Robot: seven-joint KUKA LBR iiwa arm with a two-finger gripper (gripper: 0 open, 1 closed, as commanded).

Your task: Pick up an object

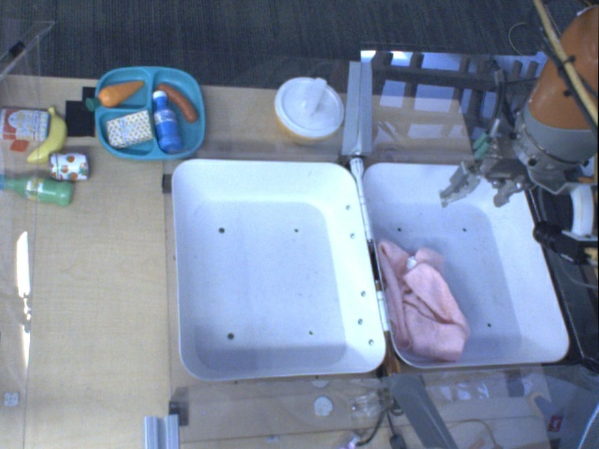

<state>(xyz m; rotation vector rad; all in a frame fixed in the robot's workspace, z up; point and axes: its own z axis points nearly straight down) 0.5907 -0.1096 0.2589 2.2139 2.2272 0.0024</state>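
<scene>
A crumpled pink cloth lies in the right bin, against its left wall and front corner. My gripper hangs over the far right part of that bin, well apart from the cloth. Its two fingers are spread, with nothing between them. The grey arm with its orange band comes in from the right edge.
The left bin sits beside the right one. Behind the bins stand a white lidded bowl and a blue divided tray with toy food. A banana, a can and a green bottle lie at the far left.
</scene>
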